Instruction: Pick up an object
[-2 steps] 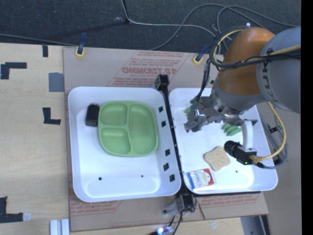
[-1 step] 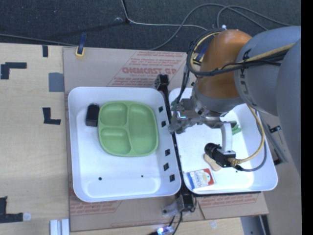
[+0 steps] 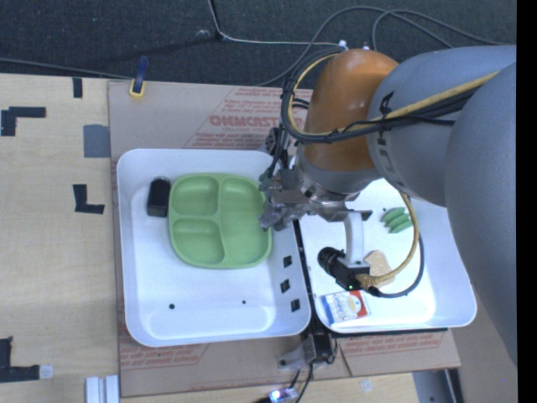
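The grey arm [image 3: 453,133] with its orange band comes in from the right side of the desk [image 3: 50,225] and covers much of the right bin [image 3: 449,305]. Its claw [image 3: 275,208] hangs low over the divide between the two bins, at the right rim of the green divided plate [image 3: 218,221], which lies in the far half of the left bin [image 3: 143,309]. Whether the claw is wide or narrow I cannot tell, and nothing is visibly held. The plate looks too broad and flat to take anywhere but at its rim, so a good try would likely straddle that edge squarely and close before lifting. The small black block [image 3: 158,197] touching the plate's left edge looks an easier thing to grip. In the right bin lie a blue-and-white packet [image 3: 346,307] near the front edge, a tan piece [image 3: 379,264] and a green item [image 3: 394,218], all close under the wrist.
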`<state>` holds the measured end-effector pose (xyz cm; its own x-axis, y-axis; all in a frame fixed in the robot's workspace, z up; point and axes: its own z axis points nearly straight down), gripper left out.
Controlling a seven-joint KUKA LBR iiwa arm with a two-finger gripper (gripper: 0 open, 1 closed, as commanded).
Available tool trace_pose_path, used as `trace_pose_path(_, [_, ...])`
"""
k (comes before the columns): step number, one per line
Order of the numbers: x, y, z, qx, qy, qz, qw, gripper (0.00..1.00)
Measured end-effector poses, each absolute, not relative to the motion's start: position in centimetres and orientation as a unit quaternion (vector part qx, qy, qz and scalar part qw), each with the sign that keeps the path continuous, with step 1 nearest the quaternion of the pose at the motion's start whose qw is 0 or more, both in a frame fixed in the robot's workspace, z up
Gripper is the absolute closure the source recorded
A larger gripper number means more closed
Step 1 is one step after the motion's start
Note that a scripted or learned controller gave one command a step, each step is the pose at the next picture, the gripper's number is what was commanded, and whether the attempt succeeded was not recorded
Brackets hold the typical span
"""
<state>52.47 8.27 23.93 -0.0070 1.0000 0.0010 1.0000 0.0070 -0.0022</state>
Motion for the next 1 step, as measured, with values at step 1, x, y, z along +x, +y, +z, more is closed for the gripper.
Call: trace_pose_path(1, [52.49, 7.97, 23.92, -0.706, -0.708, 0.0010, 0.001, 0.00])
